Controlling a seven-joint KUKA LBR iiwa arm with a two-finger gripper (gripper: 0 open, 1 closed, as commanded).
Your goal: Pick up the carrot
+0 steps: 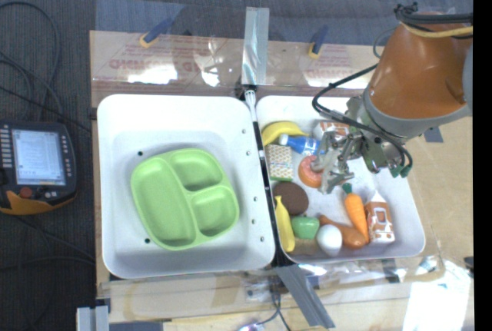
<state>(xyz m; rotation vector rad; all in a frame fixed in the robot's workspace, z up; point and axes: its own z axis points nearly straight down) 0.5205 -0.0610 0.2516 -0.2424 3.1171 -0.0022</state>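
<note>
- Over right bin [411, 203]: gripper [335, 167] hangs at bin centre, fingers slightly parted, holding nothing.
- Carrot [354, 210] lies just beside it at 5 o'clock, untouched, green top up.
- Left bin [115, 137]: green tray [183, 197] inside.

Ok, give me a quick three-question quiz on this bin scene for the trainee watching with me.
1. True or false: the carrot lies in the same bin as the green tray.
2. What sits right of the carrot? A) small carton B) pendant C) white egg
3. Fill in: the claw hovers over the ___ bin.

Key: 1 false; 2 A; 3 right.
</note>
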